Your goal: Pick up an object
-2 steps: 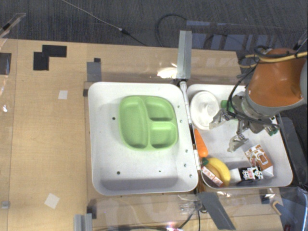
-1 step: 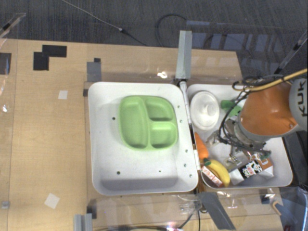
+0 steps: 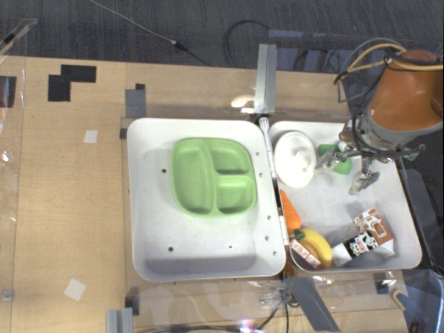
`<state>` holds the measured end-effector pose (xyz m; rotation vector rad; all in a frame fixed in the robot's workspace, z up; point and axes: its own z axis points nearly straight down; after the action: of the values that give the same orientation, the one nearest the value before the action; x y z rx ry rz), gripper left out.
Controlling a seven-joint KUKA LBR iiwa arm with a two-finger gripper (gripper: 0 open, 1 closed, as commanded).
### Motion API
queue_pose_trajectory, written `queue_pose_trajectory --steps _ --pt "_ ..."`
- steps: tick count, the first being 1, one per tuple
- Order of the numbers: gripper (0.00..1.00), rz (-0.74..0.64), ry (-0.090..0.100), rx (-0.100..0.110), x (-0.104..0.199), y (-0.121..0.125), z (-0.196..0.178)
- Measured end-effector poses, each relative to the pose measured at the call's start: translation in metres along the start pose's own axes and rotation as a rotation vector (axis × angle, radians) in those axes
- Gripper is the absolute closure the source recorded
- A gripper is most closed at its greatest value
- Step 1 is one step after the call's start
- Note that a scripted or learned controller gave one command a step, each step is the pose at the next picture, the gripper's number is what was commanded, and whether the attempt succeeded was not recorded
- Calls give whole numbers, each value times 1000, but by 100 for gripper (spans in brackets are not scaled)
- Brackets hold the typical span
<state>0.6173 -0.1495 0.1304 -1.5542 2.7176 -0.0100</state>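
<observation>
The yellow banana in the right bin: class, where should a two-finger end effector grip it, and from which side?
Grip the yellow banana across its middle, coming from above. It lies flat, with the orange carrot and the bin wall close on its left, so sideways approaches look blocked; its narrow width should suit the fingers.

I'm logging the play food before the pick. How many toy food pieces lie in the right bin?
2 clear ones: a carrot against the bin's left wall, and a banana just below it near the front-left corner. A green piece by the hand is partly hidden, so uncounted.

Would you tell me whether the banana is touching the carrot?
Touching: the camera view shows the banana's upper end meeting the carrot's lower end with no gap.
</observation>
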Motion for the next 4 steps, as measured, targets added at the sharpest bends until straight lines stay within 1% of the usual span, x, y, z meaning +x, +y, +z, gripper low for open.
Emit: queue_pose_trajectory --steps 1,2,3,4 --pt "0 -4 -2 3 -7 -53 41" --pt "0 204 14 13 -50 -14 37" --pt "0 189 14 8 -55 -29 38" --pt "100 190 -5 18 -62 -31 23"
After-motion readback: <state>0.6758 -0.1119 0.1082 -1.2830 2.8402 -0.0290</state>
